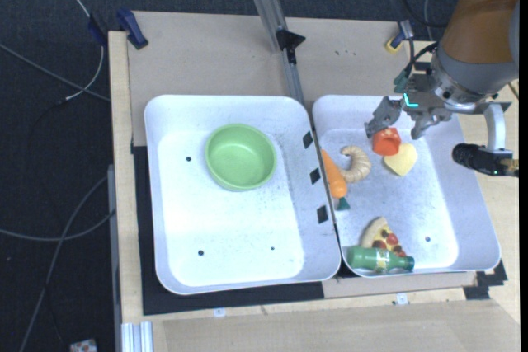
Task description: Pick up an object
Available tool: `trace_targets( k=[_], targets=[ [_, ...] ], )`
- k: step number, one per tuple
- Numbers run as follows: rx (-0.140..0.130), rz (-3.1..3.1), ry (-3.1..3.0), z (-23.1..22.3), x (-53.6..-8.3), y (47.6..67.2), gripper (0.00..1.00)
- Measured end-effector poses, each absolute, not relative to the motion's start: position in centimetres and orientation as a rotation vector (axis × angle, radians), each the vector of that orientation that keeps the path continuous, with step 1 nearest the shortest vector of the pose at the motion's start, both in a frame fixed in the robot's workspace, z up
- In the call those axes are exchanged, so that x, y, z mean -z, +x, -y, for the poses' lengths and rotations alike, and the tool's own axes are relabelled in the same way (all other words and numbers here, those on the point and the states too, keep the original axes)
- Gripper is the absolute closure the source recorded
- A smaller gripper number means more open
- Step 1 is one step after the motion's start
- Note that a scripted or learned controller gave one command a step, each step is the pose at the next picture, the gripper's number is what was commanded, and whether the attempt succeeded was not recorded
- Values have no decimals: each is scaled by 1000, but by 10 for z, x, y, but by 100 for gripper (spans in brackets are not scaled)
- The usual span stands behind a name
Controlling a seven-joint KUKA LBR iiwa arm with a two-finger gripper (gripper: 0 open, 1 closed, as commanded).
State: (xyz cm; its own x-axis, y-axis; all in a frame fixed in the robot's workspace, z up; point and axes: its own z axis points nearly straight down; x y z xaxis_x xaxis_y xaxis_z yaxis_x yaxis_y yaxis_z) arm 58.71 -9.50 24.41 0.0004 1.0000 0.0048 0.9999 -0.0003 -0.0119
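Here my gripper (403, 124) hangs spread just above the red toy tomato (386, 143), probably light, slick plastic; I'd pinch its middle.

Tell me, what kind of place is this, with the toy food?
Probably a robot lab or test bench, not a kitchen. A robot arm reaches over two white bins on a wooden bench. The food looks like toys: a carrot, a pizza slice, and a green bowl.

A bowl (240, 156) sits in the left bin (177, 260); the right bin (470, 235) holds several toy foods.
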Motion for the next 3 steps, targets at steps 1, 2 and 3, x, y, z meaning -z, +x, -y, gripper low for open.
trace_targets(
  k=[1, 2, 3],
  targets=[
    [-3, 2216, -2215, 95, -246, 588, 0],
    [-12, 2210, -2213, 100, -199, 593, 0],
    [-14, 2209, -2211, 96, -138, 583, 0]
  ],
)
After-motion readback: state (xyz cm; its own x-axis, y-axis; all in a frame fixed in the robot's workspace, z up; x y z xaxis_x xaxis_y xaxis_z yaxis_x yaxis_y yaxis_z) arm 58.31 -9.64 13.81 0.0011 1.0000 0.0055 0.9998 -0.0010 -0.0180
